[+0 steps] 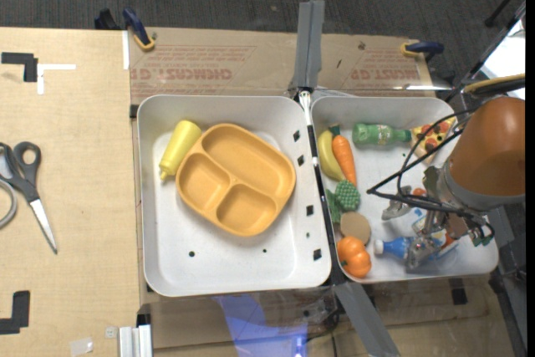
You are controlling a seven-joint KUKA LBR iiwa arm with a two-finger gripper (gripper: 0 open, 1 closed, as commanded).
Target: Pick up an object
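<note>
The end effector (426, 242) hangs low in the lower right of the frame, inside the right bin (393, 102), under the orange band of the arm (493, 150). Cables and the wrist crowd it from this angle, so I cannot tell how it is set or whether anything is caught in it.

Just below and to the left of it lies a blue and white bottle-like thing (399, 247), its white cap pointing left and its long axis running roughly left to right across the frame. That looks the likeliest target: it sits almost under the tool, slightly toward frame left, so the coming move would seem to turn on a small shift left and a descent, closing across the bottle's short side.

Further left along the bin's lower edge rest an orange fruit (354, 256) and, above it, a tan disc (354, 226) and a green knobbly piece (345, 197). Up the left wall lie a carrot (343, 159) and a banana (328, 159), both pointing up and down the frame. A green bottle (380, 134) lies sideways near the top wall.

The left bin (159, 263) holds a yellow divided plate (234, 177) and a yellow bottle (178, 146). On the tabletop (67, 180) at far left lie scissors (32, 192).
</note>
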